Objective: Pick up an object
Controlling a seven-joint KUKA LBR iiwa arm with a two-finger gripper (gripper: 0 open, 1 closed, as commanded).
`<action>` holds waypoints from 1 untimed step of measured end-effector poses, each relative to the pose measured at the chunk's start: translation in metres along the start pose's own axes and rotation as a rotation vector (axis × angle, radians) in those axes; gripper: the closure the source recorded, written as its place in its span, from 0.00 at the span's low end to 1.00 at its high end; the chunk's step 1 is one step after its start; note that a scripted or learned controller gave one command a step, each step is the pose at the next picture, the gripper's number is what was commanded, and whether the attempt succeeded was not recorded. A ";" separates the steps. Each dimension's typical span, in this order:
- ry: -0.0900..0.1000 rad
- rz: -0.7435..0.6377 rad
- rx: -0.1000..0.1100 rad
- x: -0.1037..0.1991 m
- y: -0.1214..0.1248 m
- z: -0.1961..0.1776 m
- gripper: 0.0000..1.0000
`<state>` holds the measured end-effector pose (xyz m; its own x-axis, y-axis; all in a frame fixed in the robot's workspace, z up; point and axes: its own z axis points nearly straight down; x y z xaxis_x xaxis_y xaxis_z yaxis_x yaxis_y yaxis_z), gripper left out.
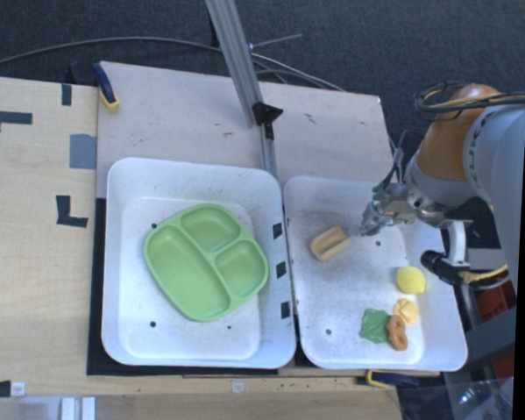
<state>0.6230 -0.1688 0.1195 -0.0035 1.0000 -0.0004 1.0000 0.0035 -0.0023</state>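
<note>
Camera view: the left bin (120, 241) holds a green three-compartment plate (206, 261) at its middle. The right bin (346, 288) carries a tan bread roll (329, 244) near its left wall, toward the far edge. The gripper (372, 221) hangs just right of the roll, apart from it, nothing between its jaws; how far they stand open cannot be told. By the right bin's near right corner lie a yellow lemon (410, 279), green leaf (375, 326) and orange pretzel (397, 333).

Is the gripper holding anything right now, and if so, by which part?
Nothing shows between its fingers. The gripper is over the right bin, apart from the tan block to its left and from the yellow ball.
</note>
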 end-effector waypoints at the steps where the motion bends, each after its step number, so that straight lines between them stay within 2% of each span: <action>1: -0.001 0.002 -0.007 0.000 0.011 -0.051 1.00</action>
<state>0.6344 -0.1690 0.1705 -0.0017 1.0000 -0.0009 1.0000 0.0017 0.0048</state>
